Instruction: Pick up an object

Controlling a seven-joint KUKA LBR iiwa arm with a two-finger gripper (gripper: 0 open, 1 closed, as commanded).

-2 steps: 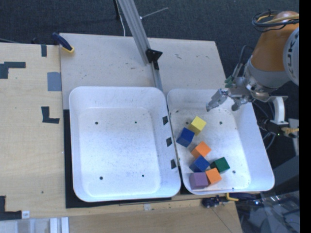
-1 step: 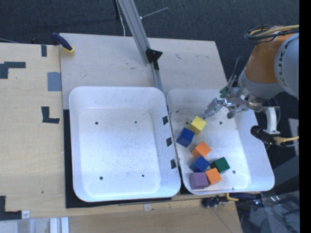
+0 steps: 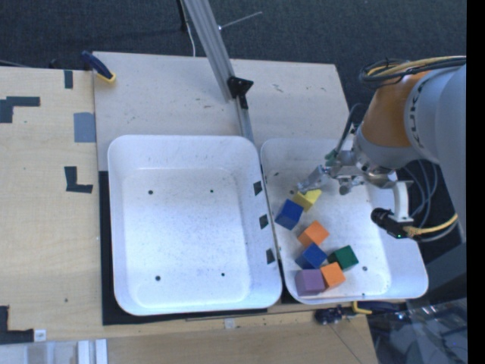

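The right bin [image 3: 362, 217] holds several small blocks. A yellow block [image 3: 308, 198] lies near its upper left, with a blue cube [image 3: 289, 214] just below it. Further down sit an orange block [image 3: 313, 233], a second blue cube [image 3: 311, 256], a green cube [image 3: 345, 258], another orange block [image 3: 333, 274] and a purple cube [image 3: 309, 281]. My gripper [image 3: 312, 182] reaches in from the right and hovers just above the yellow block, very close to it. I see no block held by it.
The left bin [image 3: 182, 226] sits beside the right one, their walls meeting at the middle. A grey metal bar [image 3: 216, 48] slants down from the top to the bins' junction. Cables [image 3: 424, 218] hang by the right bin's right edge.
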